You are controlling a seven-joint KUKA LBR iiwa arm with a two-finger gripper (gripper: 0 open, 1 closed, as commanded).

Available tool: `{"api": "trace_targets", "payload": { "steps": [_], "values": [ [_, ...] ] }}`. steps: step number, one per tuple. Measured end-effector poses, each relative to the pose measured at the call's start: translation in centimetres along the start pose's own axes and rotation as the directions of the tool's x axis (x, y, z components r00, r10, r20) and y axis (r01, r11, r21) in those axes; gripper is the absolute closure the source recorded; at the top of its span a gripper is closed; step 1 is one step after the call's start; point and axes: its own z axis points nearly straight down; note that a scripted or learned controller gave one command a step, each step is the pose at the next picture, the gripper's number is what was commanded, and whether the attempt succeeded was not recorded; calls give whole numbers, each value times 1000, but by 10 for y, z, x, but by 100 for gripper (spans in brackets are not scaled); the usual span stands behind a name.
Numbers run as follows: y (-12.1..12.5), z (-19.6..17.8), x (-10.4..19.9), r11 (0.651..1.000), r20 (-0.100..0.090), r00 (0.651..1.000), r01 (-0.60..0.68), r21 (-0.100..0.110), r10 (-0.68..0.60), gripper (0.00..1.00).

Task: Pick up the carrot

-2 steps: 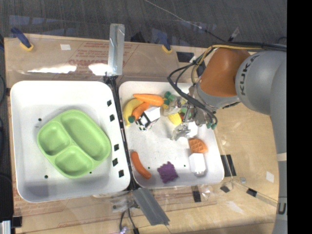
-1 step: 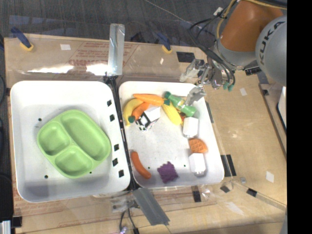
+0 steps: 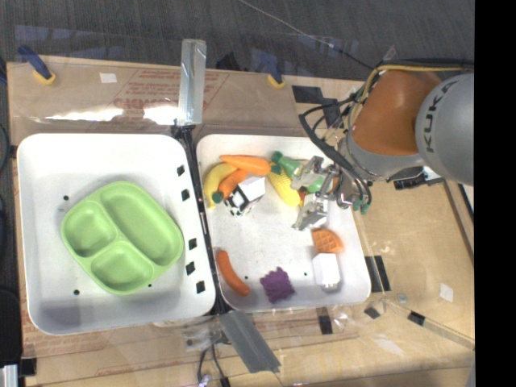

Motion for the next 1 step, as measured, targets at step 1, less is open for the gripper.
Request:
{"api": "trace_targets", "payload": {
  "steps": [1],
  "values": [
    [2, -13, -3, 1000, 7, 1000, 7, 1, -7, 100]
  ]
}}
